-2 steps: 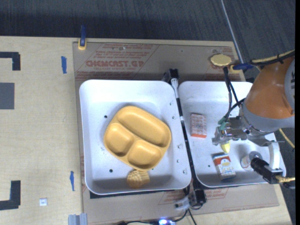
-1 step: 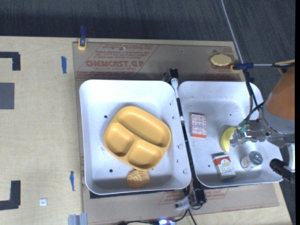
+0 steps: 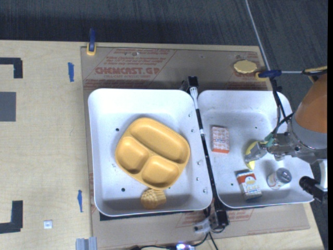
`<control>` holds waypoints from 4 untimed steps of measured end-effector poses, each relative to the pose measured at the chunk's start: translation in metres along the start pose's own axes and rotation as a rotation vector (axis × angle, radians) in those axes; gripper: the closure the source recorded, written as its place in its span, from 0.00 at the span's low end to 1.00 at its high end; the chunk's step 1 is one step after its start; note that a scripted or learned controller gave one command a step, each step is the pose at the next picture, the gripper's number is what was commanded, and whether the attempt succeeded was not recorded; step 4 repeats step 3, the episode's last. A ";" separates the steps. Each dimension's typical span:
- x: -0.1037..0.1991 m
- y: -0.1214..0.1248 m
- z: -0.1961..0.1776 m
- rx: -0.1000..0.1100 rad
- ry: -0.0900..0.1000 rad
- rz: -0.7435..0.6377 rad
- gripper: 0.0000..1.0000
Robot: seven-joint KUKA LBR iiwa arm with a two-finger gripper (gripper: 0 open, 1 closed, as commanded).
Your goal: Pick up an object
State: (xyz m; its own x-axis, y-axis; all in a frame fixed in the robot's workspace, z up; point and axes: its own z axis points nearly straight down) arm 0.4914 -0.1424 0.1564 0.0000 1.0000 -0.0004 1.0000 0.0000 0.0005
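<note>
Right now the arm (image 3: 312, 113) reaches in from the right side, over the right bin (image 3: 229, 104). Its end effector (image 3: 266, 146) sits low in that bin, close to a small yellow thing (image 3: 252, 151). I cannot tell if the end effector has let go, is squeezed tight, or is grabbing the yellow thing, because that part is too small and blurry.

Four small things lie in the right bin. A little orange and white box (image 3: 220, 139) lies flat near the wall between the two bins. Another little box (image 3: 250, 184), with red, white and blue on it, lies near the front edge. A small round silver thing (image 3: 280, 177) lies just to the right of that box. The yellow thing is between the two boxes, a bit to the right.

The left bin (image 3: 104, 108) holds a big yellow tray (image 3: 151, 151) with three dips in it. It lies tilted in the middle of the bin. A small tan bumpy thing (image 3: 153, 197) touches the tray's front edge.

Both bins sit side by side on a brown board (image 3: 130, 69) on the bench (image 3: 41, 139). A tan round thing (image 3: 245, 66) lies on the board behind the right bin.
</note>
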 end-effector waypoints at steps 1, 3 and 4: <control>0.026 -0.011 0.071 -0.002 0.001 -0.001 0.00; 0.090 0.031 -0.029 -0.001 0.001 -0.002 1.00; 0.090 0.031 -0.029 -0.001 0.001 -0.002 1.00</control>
